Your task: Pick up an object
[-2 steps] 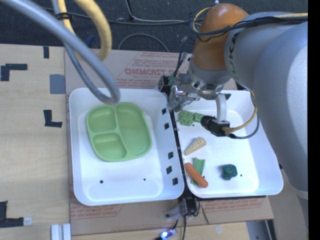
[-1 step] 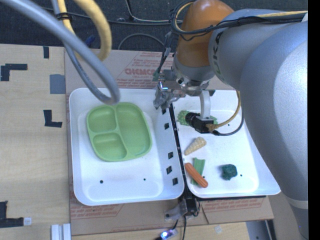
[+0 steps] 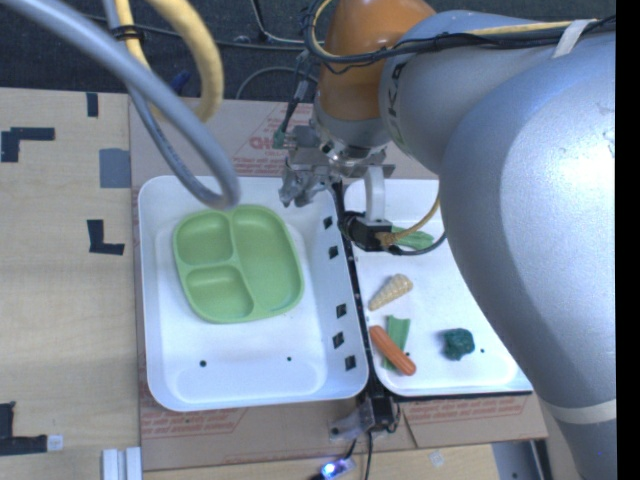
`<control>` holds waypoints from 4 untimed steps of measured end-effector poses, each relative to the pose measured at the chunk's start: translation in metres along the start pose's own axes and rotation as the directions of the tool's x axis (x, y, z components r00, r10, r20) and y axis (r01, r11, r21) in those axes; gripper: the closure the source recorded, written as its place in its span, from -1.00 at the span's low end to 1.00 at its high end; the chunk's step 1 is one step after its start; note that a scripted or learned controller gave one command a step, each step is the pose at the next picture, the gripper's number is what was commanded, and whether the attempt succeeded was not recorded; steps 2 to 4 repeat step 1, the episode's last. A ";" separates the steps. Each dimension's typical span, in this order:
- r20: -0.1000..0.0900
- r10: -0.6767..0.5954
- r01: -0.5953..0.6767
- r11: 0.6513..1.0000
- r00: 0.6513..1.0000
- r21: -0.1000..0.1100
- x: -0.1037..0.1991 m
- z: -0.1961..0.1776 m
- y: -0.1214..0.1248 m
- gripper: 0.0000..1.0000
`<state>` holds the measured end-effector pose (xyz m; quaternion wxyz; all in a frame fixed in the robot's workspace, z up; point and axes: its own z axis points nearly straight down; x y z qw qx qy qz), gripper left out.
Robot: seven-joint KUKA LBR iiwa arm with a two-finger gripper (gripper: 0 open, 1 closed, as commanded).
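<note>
My gripper (image 3: 303, 183) hangs over the far end of the wall between the two bins, just past the far right corner of the green divided plate (image 3: 238, 265) in the left bin (image 3: 240, 373). Nothing shows in its grasp. In the right bin (image 3: 480, 373) lie a pale corn cob (image 3: 391, 290), an orange carrot with a green top (image 3: 392, 349) and a dark green broccoli piece (image 3: 458, 343). A light green item (image 3: 417, 238) lies at the far side of that bin, partly hidden by the wrist.
The big grey arm covers the right side of the view and part of the right bin. A grey hose (image 3: 150, 88) and a yellow hose (image 3: 190, 38) cross above the left bin's far corner. Brown bench board (image 3: 60, 298) surrounds the bins.
</note>
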<state>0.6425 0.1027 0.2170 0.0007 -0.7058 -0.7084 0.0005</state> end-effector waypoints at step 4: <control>0.001 0.001 -0.001 1.000 1.000 0.001 -0.001 0.000 -0.001 -1.00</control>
